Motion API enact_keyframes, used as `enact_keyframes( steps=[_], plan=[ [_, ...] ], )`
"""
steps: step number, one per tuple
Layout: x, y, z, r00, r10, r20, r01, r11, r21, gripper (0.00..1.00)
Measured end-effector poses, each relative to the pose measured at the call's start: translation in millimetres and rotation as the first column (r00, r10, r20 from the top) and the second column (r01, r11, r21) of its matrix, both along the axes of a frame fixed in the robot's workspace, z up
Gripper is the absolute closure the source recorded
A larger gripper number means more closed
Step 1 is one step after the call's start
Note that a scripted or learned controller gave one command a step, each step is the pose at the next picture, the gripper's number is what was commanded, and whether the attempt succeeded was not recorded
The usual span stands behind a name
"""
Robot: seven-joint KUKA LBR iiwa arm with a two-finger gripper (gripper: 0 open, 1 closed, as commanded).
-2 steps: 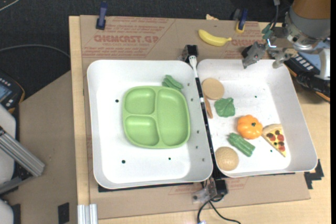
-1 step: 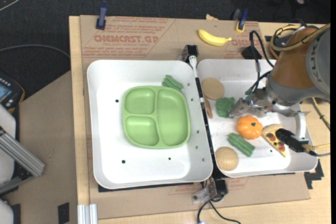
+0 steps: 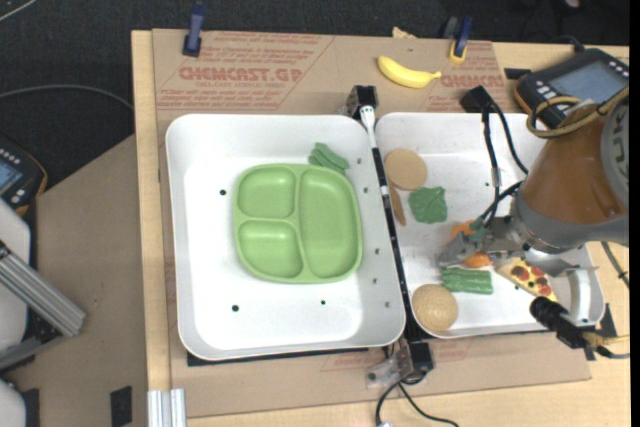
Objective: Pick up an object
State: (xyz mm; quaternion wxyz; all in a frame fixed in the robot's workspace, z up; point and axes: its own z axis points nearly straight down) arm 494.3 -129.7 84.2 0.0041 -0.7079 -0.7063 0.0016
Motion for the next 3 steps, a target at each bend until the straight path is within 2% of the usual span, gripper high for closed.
enact_keyframes(
  steps=[1, 2, 3],
  plan=[
    [4, -1, 10, 1.0, 0.0, 0.009, 0.0, 1.0, -0.004, 1.0],
    [26, 68, 135, 1.0, 0.011, 0.02, -0.011, 1.0, -0.003, 1.0],
    [-16, 143, 136, 1.0, 0.01, 0.003, -0.01, 1.0, 0.001, 1.0]
  ],
)
